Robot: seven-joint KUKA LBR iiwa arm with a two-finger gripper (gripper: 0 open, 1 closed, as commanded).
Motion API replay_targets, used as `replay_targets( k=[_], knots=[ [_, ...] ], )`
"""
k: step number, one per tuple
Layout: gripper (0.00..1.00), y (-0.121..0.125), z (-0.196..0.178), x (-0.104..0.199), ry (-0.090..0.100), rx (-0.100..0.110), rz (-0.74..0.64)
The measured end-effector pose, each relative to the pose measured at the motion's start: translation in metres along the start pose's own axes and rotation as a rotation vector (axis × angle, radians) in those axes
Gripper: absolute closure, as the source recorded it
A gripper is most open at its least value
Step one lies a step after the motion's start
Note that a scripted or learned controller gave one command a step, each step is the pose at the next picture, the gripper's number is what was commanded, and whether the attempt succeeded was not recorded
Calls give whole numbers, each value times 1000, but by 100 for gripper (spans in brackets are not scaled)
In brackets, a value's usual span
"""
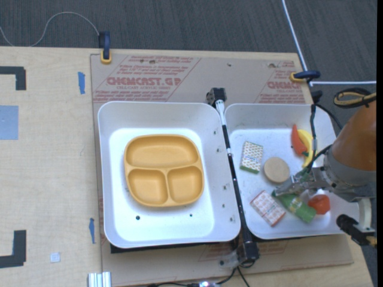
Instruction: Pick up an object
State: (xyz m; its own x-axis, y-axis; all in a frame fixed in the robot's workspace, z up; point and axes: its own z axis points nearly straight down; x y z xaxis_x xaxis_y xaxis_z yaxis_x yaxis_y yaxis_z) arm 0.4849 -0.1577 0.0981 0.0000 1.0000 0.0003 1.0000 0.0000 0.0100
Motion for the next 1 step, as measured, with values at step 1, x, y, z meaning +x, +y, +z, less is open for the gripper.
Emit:
replay_targets(
  k=[1],
  knots=[
    [0,-1,8,48,-9,-8,4]
  ],
)
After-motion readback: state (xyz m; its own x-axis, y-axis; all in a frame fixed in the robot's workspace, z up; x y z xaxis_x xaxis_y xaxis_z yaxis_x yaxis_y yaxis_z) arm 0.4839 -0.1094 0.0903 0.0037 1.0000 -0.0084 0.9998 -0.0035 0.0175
